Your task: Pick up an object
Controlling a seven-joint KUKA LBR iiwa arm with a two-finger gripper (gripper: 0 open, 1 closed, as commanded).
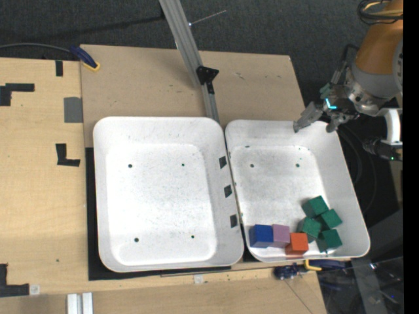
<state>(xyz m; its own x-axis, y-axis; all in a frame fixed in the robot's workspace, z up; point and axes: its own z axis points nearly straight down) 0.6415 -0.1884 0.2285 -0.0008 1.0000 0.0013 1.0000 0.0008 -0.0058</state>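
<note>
Looking down on the bench [163,70], we see two shallow white bins side by side: the left bin [105,175] and the right bin [347,175]. All the blocks sit in the right bin, bunched in its near corner. Along the near wall lie a blue block [262,234], a pale purple block [281,233] just beside it, and an orange block [298,242] touching the purple one. To their right we count a cluster of green blocks [321,221] piled close together, some tilted against each other; we cannot tell exactly how many. The arm [380,51] comes in from the right, its orange band showing above the grey wrist. The gripper [317,119] hangs over the far right corner of the right bin, at the rim, well apart from the blocks. Its two fingers [303,122] point down and spread apart, standing wide with nothing between them. A grey metal bar [186,41] runs at a slant across the bench toward the gap between the bins.
</note>
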